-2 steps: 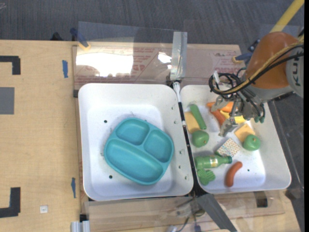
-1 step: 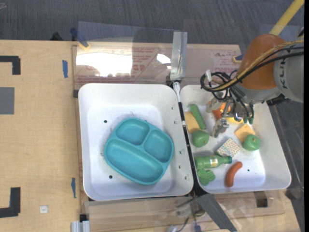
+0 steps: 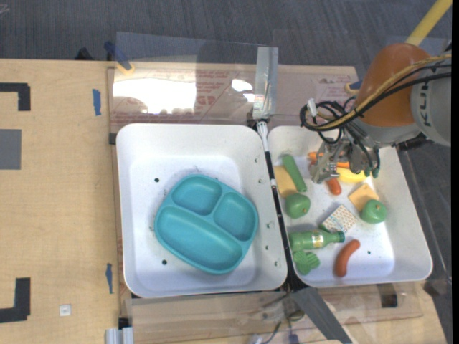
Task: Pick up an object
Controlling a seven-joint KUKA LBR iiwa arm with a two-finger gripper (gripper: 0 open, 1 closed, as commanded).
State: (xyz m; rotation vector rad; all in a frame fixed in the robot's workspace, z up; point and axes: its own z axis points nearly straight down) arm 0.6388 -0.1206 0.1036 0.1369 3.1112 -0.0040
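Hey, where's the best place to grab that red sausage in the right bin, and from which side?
Probably the middle of the sausage, coming straight down, jaws across its narrow width. It lies flat and slightly curved on open bin floor, clear of the green bottle, so both long sides look free.

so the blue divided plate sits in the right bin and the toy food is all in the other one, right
Not quite. The camera view shows the blue divided plate in the left bin, not the right. The toy food, such as the green apple, the sausage and the green bottle, lies in the right bin, where the gripper hangs.
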